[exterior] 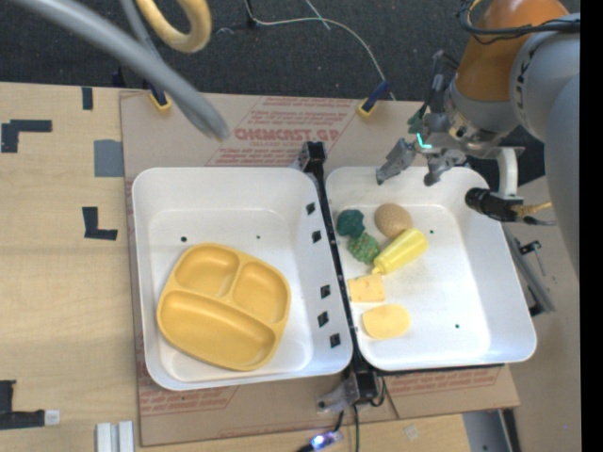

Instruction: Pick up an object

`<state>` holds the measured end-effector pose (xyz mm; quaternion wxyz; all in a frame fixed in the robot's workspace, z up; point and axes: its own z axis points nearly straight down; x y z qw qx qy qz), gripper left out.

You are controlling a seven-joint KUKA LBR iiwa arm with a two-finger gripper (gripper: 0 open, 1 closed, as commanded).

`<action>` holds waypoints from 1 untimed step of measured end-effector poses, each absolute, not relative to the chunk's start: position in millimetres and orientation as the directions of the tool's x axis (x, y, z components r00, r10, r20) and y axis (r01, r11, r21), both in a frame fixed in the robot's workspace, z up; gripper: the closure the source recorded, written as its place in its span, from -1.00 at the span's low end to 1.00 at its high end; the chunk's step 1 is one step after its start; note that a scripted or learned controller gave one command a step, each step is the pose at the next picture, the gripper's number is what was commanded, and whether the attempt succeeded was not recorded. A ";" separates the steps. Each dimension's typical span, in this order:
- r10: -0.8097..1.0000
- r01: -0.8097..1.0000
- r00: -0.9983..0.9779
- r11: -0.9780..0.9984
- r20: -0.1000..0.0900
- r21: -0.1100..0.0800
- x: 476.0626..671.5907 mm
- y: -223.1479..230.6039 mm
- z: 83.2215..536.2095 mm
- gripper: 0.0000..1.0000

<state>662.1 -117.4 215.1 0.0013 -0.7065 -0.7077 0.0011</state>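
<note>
So the arm is in from the right with the pincer (419,166) hanging over the top edge of the right bin (490,290), fingers spread apart and nothing between them, so I'd call this the approach step, no grab yet. All the pickable stuff sits in that right bin, clustered toward its left half: a brown potato-looking thing (393,219) at about 6 o'clock from the pincer and fairly near, a yellow corn cob (401,251) lying tilted right below it and touching or almost touching, then two green bits, a dark green piece (350,221) and a lighter green piece (364,247), over at 9 o'clock from the cob. Two flat yellow pieces, a squarish slice (367,289) and a rounder slice (386,322), sit toward 6 o'clock of the cluster. The left bin (151,215) just has the yellow divided plate (223,305) in it. My guess is the potato is the easiest target since it's closest, so the next move wants a short shift toward 6 o'clock, then straight down with the fingers straddling it, watching that one finger doesn't land on the cob
</note>
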 end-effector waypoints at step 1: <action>1.000 1.000 -0.002 0.002 0.000 -0.001 662.6 -117.3 216.2 -1.00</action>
